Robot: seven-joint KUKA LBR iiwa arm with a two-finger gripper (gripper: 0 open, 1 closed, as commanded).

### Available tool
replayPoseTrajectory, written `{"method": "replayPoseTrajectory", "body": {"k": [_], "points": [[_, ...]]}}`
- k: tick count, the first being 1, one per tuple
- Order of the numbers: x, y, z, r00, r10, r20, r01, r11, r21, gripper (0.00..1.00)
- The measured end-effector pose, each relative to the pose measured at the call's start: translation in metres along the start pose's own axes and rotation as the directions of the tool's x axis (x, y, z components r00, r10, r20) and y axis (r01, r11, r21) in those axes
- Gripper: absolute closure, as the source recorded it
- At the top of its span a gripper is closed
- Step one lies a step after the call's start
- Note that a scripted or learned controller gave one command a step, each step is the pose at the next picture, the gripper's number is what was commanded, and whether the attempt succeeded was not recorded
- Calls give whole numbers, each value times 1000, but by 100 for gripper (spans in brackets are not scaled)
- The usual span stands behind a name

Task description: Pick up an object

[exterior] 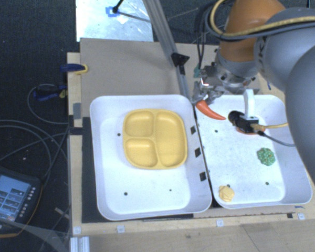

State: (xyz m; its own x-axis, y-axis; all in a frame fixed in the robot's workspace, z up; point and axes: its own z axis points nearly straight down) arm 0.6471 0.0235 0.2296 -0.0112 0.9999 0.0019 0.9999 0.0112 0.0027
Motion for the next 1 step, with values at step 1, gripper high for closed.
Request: {"method": "replayPoseTrajectory", "body": {"k": [1], "points": [[62,2,3,1000,-1,-1,1,1000,1,100]]}}
